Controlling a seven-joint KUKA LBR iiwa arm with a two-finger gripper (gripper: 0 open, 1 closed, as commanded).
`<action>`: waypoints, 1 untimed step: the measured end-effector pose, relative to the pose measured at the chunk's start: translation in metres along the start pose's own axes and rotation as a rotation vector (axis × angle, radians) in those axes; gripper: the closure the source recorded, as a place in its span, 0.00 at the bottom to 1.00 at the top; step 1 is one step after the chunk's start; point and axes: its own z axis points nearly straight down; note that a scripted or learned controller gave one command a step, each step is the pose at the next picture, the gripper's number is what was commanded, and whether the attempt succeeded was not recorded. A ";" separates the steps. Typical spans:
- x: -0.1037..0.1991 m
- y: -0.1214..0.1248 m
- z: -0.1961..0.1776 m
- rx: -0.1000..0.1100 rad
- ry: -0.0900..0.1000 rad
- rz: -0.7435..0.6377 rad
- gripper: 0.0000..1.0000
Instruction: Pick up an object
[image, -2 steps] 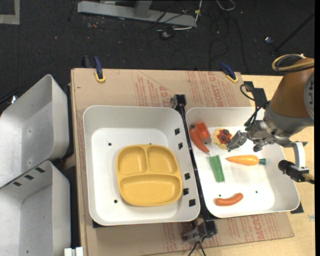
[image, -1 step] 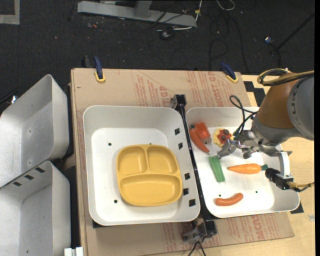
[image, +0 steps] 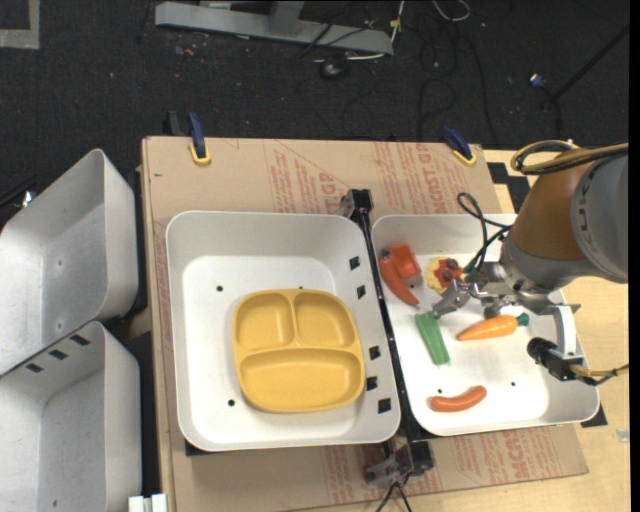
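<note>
The right bin holds several toy foods. A red-orange piece lies at its upper left, with a small yellow and red piece beside it. A green stick lies near the middle, an orange carrot to its right, and a red sausage near the front. My gripper hangs low over the bin's middle, between the yellow-red piece, the green stick's top and the carrot's left end. The view shows nothing held in it.
The left bin carries a yellow divided plate. A black divider with clips runs between the bins. The arm's grey and orange wrist covers the right bin's upper right corner. Two white tubs stand off the bench at left.
</note>
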 end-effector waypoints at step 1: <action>0.000 0.000 -0.010 -0.002 -0.001 0.000 1.00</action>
